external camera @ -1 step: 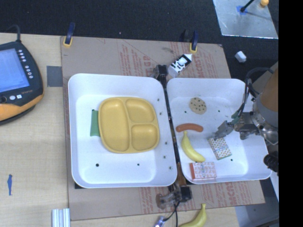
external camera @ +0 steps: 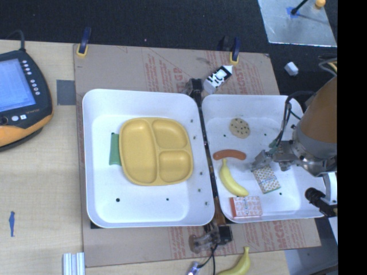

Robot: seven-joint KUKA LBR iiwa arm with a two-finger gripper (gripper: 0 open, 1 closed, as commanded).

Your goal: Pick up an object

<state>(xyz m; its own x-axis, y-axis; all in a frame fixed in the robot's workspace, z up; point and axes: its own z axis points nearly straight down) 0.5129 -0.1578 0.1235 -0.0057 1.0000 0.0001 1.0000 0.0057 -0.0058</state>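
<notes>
The right bin holds a round cookie, a sausage, a banana, a small patterned packet and a red and white box. My gripper reaches in from the right and hangs low over the bin floor. It sits just above the top edge of the patterned packet and to the right of the sausage. Nothing is visibly held in it.
The left bin carries a yellow divided plate with a green flat piece sticking out at its left. A teach pendant lies far left. A second banana lies outside the bins, below them.
</notes>
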